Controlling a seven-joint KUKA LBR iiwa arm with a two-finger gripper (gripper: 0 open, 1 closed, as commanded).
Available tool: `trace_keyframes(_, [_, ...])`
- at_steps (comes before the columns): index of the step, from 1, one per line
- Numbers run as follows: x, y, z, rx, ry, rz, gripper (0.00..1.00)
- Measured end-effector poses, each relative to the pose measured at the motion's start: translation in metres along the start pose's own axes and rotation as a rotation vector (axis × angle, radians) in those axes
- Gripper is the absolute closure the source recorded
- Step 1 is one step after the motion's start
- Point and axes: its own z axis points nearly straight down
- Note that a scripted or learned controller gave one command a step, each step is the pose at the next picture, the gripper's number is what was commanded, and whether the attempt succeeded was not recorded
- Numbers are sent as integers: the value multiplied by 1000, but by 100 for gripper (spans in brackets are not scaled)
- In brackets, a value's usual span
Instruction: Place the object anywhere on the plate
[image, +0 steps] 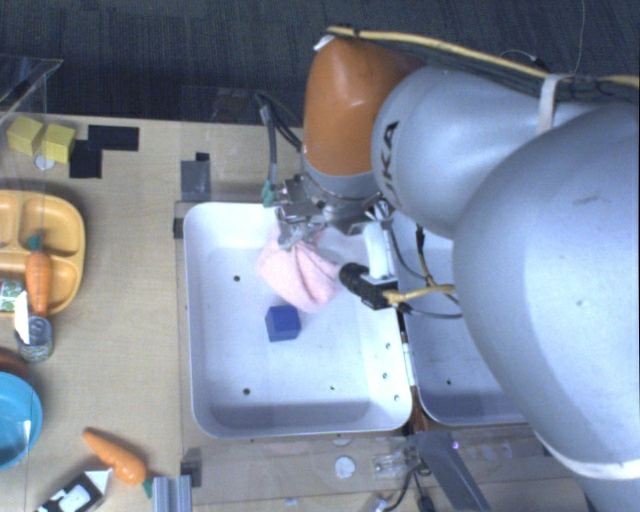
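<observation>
A pink cloth (300, 278), crumpled and soft-looking, sits in the upper middle of the left white bin (215, 340). Its top edge is bunched upward into my gripper (296, 230), which comes down from the orange-banded wrist and is shut on that edge. A small blue cube (283, 323) rests on the bin floor just below the cloth, touching or nearly touching its lower edge. The cube lies apart from the gripper. The arm hides the bin's upper right corner.
The right bin (450, 390) is mostly covered by the grey arm. Left of the bins, a yellow divided tray (60, 225) holds a toy carrot (37, 281); a blue dish (15, 415), another carrot (118, 457) and yellow blocks (42, 140) lie on the bench.
</observation>
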Motion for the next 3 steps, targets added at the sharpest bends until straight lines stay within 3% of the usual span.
trace_keyframes(1, [42,18,47,2,0,-82,100])
trace_keyframes(2, [-48,-12,28,1,-1,-35,100])
trace_keyframes(3, [13,-15,44,1,1,-262,100])
